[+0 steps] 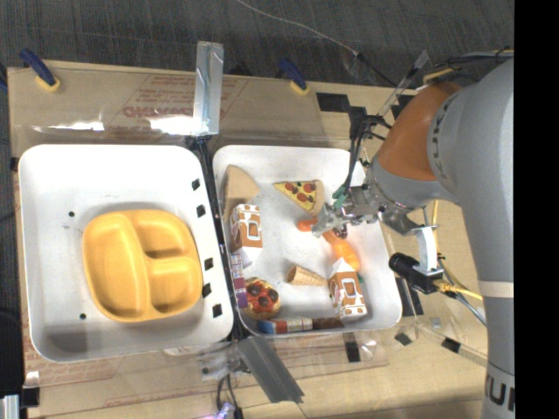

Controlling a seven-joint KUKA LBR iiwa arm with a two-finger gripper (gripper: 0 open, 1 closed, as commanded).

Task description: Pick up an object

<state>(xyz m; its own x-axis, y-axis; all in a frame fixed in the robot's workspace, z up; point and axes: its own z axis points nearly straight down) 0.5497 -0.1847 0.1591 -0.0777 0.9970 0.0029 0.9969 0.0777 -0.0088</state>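
Observation:
My gripper (336, 220) hangs low over the right side of the right bin (278, 158). It is right beside a small orange piece (306, 225) and just above an orange carrot-like toy (347, 251). A pizza slice (299, 192) lies a little to its upper left. I see nothing clearly held in it. The grey arm with its orange band (415, 142) reaches in from the right and hides the bin's right rim.
The right bin also holds a bread wedge (238, 184), a small carton (247, 226), a second carton (348, 293), a cone (306, 276), a berry tart (260, 297) and a bar (293, 325). A yellow divided tray (140, 260) lies in the left bin (52, 168).

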